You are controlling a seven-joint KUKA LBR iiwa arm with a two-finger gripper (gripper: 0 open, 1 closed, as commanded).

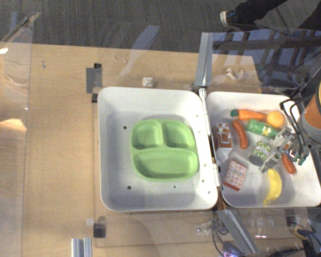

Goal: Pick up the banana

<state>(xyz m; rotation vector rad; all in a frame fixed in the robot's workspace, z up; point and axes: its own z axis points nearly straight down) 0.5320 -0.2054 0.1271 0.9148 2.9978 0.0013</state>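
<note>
My arm comes in from the right edge of the counter, its orange band sitting over the right rim of the right bin. My hand hangs low over the middle of that bin, toward its right side. Whether it is spread or pinched together I cannot tell; the metal parts blur into the things beneath, and nothing shows clearly as gripped.

The banana lies on the bin floor near the front rim, right of centre, just in front of my hand and curving toward the front edge. I cannot tell if my hand touches its upper end.

Around it in the same bin: a red sausage lying lengthwise left of centre, a carrot along the back rim, a green bottle just in front of the carrot, and an orange ball near the back right. A small can with a green label lies just left of my hand. A red-and-white box rests toward the front left corner, and a brown packet leans by the left wall. A small red piece sits just right of my hand.

The left bin carries a green divided plate at its centre.
</note>
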